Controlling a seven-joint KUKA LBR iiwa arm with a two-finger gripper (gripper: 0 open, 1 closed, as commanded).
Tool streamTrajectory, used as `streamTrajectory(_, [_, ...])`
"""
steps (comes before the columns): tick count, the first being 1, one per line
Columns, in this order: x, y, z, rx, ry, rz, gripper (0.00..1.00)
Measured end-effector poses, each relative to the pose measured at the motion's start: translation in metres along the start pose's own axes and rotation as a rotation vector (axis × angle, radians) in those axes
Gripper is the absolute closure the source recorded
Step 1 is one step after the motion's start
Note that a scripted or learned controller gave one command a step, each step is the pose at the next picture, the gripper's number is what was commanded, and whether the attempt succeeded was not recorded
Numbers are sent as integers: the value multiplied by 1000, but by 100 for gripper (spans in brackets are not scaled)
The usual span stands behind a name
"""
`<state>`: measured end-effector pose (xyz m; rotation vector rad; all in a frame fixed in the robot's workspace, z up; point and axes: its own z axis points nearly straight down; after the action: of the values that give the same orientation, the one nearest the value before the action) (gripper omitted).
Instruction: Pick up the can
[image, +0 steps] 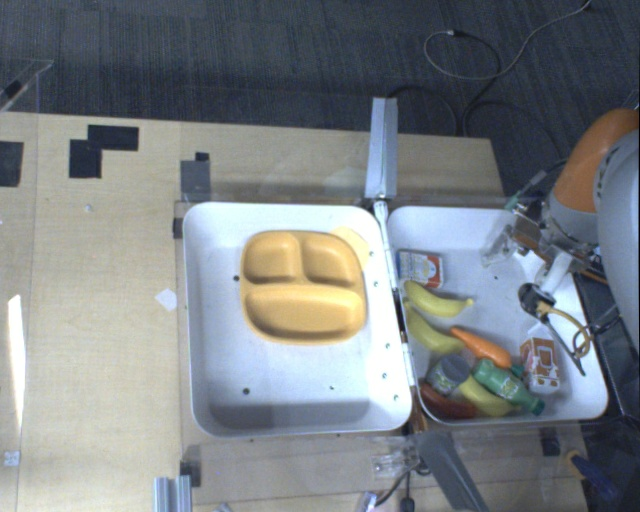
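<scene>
A wooden worktop (100, 300) carries two white bins. The left bin (215, 400), well away from the tool, holds a yellow tray (300, 285). The arm (600, 170) hangs over the right bin (470, 235), its tool (515, 240) near the far right corner; whether it is released or clenched cannot be told. The can (450, 372) lies at the near side among bananas (435, 300), a carrot (485, 347) and a green bottle (505, 385), well apart from the tool. By this showing the pick-up is not yet done; approach and grasp remain.
</scene>
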<state>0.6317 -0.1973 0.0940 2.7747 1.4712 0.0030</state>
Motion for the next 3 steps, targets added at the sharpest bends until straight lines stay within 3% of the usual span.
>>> streamTrajectory(1, [2,1,-9,-1,-1,-10,100])
streamTrajectory(2, [3,1,-8,-1,-1,-10,0])
streamTrajectory(3, [5,2,-18,-2,0,-19,100])
